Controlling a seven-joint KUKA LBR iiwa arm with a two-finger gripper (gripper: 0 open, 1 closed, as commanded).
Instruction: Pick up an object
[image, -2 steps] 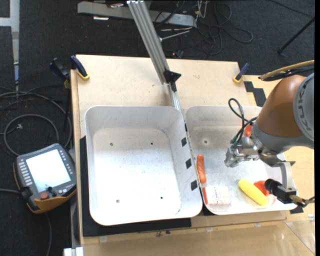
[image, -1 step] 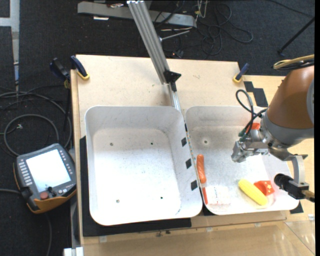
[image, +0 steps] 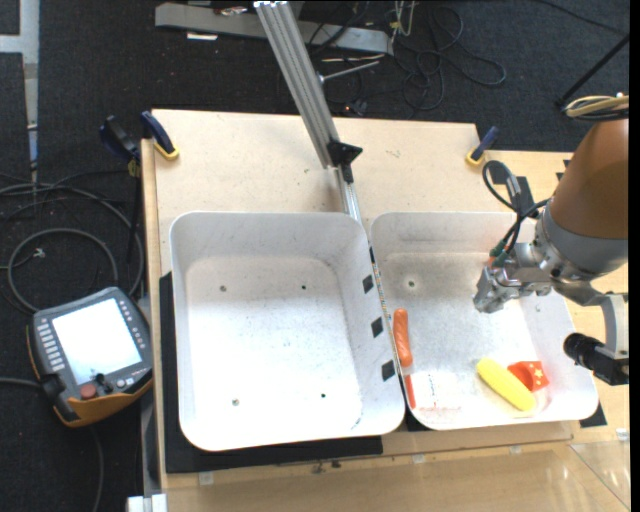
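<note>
The yellow banana-shaped object (image: 506, 385) lay in the right bin (image: 440, 240) near its front right corner, long axis slanting from back-left to front-right, touching a red object (image: 531, 374). An orange carrot-like piece (image: 401, 338) lay along the bin's left wall. The gripper (image: 492, 293) hung above the bin's back right, nothing visibly in it; how it was set, I cannot tell.

One fixed camera looks down at a slant on both bins (image: 270, 235) from above.

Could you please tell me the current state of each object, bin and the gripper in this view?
Orange stick: lying along right bin's left wall.
Yellow object: lying flat, touching the red one.
Red object: lying near front right corner.
Right bin: holds all three.
Gripper: above the bin, holding nothing visible.
</note>
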